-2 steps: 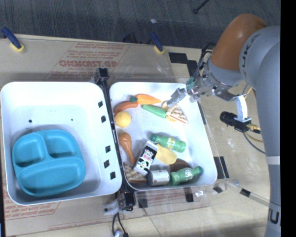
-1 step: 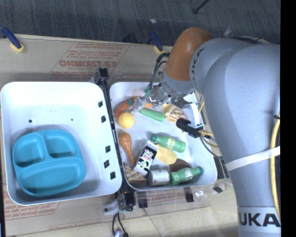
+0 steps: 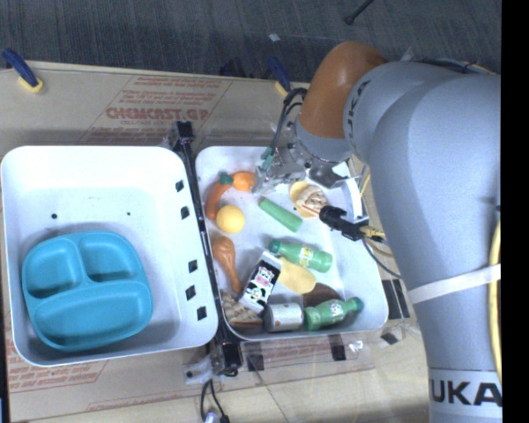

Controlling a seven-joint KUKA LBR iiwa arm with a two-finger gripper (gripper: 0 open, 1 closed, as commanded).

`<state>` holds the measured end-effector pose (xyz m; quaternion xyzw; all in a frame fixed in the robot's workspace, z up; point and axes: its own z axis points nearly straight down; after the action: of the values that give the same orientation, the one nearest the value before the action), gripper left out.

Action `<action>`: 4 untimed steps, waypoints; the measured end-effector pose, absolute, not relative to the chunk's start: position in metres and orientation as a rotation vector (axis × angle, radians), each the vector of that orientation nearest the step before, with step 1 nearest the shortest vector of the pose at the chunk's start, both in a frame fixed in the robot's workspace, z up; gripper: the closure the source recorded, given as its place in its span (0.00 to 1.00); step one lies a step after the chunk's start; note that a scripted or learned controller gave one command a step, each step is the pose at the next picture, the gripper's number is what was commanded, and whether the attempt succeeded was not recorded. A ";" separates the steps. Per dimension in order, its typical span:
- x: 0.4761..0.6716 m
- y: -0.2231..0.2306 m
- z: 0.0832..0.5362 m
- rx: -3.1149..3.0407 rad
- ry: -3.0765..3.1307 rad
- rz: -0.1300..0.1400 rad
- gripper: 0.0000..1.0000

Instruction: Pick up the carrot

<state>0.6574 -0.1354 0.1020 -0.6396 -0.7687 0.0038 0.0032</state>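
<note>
Your carrot [image 3: 215, 196] lies in the right bin [image 3: 372, 280], hard against its left wall, long and orange with a green top toward the far end; an orange fruit [image 3: 243, 181] sits just beside that top and a lemon [image 3: 230, 218] touches its lower flank; nothing lifts it, so the pick is not yet done.

The gripper [image 3: 273, 167] hangs low at the far end of that bin, just right of the orange fruit and near the carrot's top, with the arm [image 3: 423, 148] bulking over the right side; you see nothing between its tips, and the wrist hides them too much for you to tell whether they stand apart or together.

By my reckoning you are at the approach; what is left is the shift left over the carrot, the close, and the lift; the wall and the two round fruits crowd the grasp, so expect a tight entry.
</note>
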 end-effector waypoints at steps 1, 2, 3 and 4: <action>0.607 -0.101 0.091 -1.666 -2.658 0.007 1.00; 0.625 -0.038 0.194 -1.984 -2.437 0.003 1.00; 0.624 -0.038 0.203 -1.972 -2.440 0.010 1.00; 0.614 0.057 0.212 -1.591 -2.701 0.010 1.00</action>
<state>0.6142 0.0573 0.2117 -0.5075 -0.8616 0.0030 0.0033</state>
